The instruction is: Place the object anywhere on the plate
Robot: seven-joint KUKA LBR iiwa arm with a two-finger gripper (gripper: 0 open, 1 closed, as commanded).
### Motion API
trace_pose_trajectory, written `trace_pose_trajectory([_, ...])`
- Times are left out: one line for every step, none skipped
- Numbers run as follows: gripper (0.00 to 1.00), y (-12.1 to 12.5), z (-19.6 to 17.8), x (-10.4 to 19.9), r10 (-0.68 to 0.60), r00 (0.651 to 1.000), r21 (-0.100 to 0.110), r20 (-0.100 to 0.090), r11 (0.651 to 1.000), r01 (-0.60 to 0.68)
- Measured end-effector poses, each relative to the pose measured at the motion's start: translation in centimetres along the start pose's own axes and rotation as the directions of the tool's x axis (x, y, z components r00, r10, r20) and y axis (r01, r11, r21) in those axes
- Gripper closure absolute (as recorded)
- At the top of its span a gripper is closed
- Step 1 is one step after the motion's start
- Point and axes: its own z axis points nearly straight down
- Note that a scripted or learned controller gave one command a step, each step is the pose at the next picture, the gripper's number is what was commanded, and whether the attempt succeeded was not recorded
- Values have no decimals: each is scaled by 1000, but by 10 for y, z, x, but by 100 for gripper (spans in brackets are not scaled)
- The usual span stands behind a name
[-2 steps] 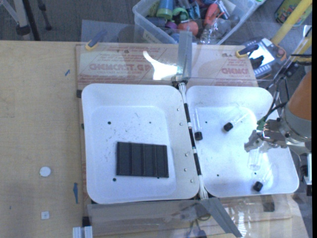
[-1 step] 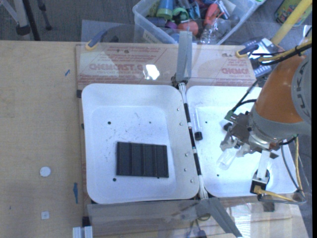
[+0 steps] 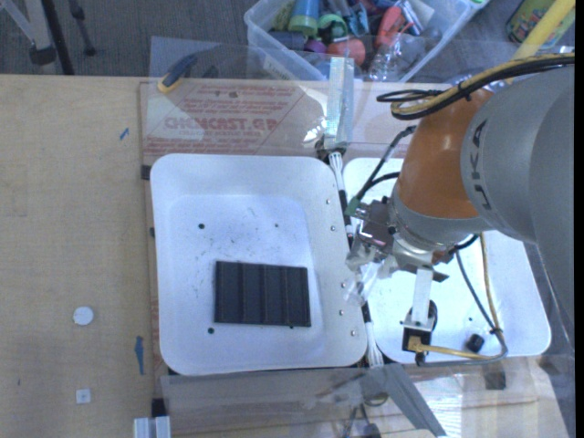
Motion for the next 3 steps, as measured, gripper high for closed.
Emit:
trace_pose_trajectory([100, -9, -3, 82, 78, 997, 1, 1, 997, -78])
trace_pose_trajectory([100, -17, -3, 172, -212, 977, -1, 1, 977, 212])
trace_pose_trajectory([100, -84, -39, 160, -398, 917, 3, 1, 917, 398])
